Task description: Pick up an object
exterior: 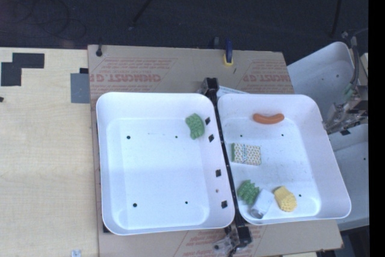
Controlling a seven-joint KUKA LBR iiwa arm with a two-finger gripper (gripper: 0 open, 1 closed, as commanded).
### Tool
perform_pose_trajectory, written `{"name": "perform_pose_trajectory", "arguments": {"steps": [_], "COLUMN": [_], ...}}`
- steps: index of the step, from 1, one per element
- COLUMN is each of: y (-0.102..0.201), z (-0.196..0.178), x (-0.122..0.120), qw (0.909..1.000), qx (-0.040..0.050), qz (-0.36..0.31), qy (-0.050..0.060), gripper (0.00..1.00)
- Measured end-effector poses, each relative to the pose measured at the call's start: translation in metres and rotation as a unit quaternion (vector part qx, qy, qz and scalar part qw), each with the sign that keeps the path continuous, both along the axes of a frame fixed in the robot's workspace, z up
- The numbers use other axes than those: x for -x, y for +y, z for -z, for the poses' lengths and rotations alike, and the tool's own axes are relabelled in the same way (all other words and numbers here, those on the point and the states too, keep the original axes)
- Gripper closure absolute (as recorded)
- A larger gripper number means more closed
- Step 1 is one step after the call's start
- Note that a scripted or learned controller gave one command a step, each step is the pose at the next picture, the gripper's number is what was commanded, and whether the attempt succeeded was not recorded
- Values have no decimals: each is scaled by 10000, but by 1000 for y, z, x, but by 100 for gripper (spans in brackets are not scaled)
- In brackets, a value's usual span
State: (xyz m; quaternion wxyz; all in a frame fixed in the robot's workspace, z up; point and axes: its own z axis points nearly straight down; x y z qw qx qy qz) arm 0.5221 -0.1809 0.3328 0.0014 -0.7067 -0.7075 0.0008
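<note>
— Okay, quick pass. Where was the claw (344, 117)?
— Just outside the right bin (295, 147), past its right wall, level with that bin's far half. It hung over grey sheeting there, not over the bin floor.
— Apart or together?
— Couldn't tell; it was a small tangle of dark parts at that size. Nothing showed in it.
— Objects inside the right bin?
— Five. An orange sausage (268, 118) lay crosswise near the far wall, roughly centred. A green-and-white patterned packet (246, 154) lay flat by the left wall, about midway along it. At the near left corner sat a green lumpy toy (247, 191), with a white-grey piece (261, 204) touching it on the right. A yellow corn-like piece (285, 198) was just beside that, along the near wall.
— Anything beyond the right bin?
— A second green lumpy toy (195, 126) lay just over the right bin's left wall, in the left bin (156, 177), level with the sausage, well apart from the claw.
— What were the bins on?
— A printed cardboard sheet (150, 72) showed past the right bin's far wall and ran left behind the other bin, on the pale wooden surface (42, 159). A blue-and-yellow clamp (228, 52) gripped the cardboard's far edge, beyond the right bin's far left corner.
</note>
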Motion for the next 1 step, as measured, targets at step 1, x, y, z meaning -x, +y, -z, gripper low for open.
{"name": "perform_pose_trajectory", "arguments": {"steps": [1], "y": [27], "z": [-26], "x": [-10], "qw": [10000], "qx": [2], "qz": [-11], "qy": [-18], "gripper": [100]}}
